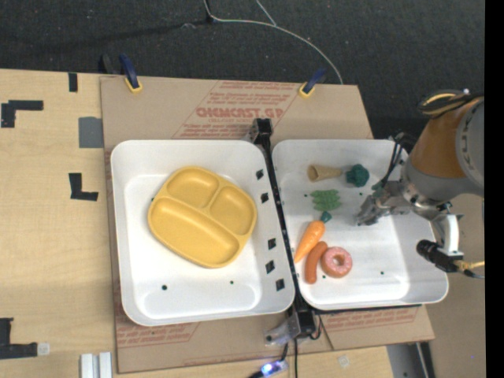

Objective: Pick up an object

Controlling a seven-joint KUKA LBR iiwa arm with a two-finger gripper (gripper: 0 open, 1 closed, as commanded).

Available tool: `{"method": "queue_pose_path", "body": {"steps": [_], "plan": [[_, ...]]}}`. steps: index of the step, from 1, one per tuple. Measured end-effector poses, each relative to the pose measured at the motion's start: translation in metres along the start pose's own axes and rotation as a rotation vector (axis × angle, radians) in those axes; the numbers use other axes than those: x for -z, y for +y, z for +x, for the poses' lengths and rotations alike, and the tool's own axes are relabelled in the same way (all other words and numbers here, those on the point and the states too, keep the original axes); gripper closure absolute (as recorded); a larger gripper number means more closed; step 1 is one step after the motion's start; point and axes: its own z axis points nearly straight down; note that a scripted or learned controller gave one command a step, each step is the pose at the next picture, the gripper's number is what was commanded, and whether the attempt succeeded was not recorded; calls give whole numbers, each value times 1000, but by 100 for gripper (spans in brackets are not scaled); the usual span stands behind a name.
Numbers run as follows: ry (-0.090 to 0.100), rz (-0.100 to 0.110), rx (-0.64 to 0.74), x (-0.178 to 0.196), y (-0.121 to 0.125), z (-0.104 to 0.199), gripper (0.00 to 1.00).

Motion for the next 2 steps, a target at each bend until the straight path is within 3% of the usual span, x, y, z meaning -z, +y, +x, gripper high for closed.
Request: {"method": "queue_pose_path", "body": {"steps": [2], "plan": [[3,0,0,99,10,3,100]]}}
